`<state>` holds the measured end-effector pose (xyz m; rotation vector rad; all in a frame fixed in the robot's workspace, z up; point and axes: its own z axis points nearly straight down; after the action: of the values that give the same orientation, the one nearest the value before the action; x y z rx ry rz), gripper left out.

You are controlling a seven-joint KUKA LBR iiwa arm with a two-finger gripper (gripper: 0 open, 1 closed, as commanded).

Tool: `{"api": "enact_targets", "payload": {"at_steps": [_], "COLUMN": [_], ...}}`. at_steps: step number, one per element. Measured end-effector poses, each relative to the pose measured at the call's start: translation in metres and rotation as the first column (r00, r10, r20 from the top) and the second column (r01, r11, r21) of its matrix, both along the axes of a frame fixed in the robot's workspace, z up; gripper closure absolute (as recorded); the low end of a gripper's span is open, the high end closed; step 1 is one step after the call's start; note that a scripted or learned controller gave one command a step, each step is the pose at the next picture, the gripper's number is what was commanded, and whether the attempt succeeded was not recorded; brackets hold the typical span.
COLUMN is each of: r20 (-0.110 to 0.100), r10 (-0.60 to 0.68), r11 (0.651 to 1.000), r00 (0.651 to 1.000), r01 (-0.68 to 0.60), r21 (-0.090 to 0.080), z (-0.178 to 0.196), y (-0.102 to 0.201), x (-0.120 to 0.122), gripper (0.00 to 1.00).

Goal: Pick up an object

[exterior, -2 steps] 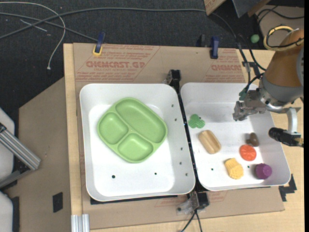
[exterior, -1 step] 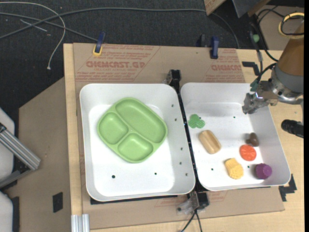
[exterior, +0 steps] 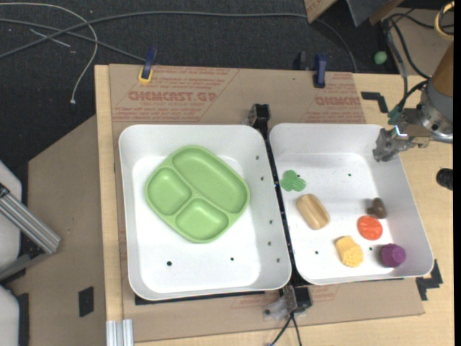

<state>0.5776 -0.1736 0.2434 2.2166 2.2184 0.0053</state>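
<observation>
The small food-shaped objects are gathered in the right bin, presumably as a stock to be picked from, while the green divided plate is laid alone in the left bin.

The gripper is held above the right bin's far right corner; whether it is released or clenched cannot be told, and nothing is seen grasped.

The brown piece and orange piece are found along the right edge, well apart from the gripper; the tan loaf lies near the middle.
</observation>
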Motion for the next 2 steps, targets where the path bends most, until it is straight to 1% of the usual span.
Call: {"api": "enact_targets", "payload": {"at_steps": [1, 2], "r20": [-0.008, -0.009], "r10": [0.005, 0.006], "r11": [1.0, 1.0], "r00": [1.0, 1.0], "r01": [-0.005, -0.006], "r21": [0.005, 0.005], "z": [-0.01, -0.01], "y": [0.057, 0.12], "x": [-0.005, -0.019], "gripper": [1.0, 1.0]}}
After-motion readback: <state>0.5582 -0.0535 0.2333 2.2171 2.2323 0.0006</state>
